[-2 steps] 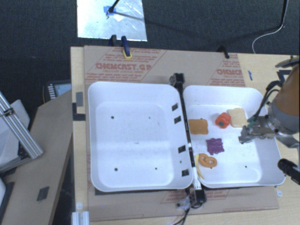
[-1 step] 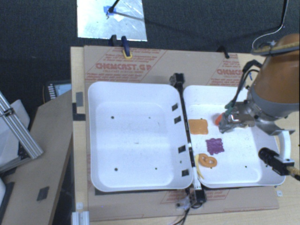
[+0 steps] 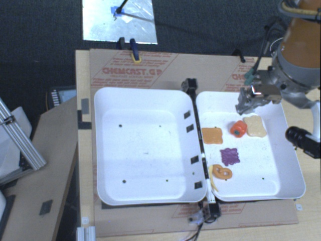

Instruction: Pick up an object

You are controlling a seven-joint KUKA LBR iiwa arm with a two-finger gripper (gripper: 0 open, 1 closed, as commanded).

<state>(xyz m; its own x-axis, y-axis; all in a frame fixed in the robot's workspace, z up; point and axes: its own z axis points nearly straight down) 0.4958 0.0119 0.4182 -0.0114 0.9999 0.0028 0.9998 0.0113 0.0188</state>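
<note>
Two white bins (image 3: 145,97); right bin holds five items (end effector (image 3: 247,106) grip state unclear).

The cardboard sheet (image 3: 150,67) under the bins bears red print reading "CHEMCAST GP" at its far left. More red print shows at its far right and near edge, too small to read.

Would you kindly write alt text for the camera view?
The arm's hand hovers over the right white bin, above a small red-orange piece, cream slab, orange square, purple lump and orange pretzel shape.
</note>
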